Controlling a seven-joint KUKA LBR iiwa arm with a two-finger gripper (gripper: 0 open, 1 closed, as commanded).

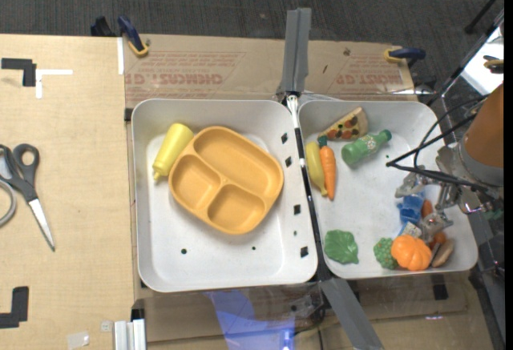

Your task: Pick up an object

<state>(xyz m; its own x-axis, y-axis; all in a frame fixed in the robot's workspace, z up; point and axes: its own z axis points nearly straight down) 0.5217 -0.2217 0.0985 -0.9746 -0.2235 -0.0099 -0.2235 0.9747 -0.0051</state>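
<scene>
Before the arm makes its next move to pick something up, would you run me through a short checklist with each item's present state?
1. Gripper is over the right bin: ok.
2. Toys within reach below it, blue piece and orange pumpkin: ok.
3. Object seen between the fingers: cannot tell.
4. Carrot and green bottle lie apart from the gripper: ok.
5. Left bin holds the divided yellow plate, undisturbed: ok.
</scene>
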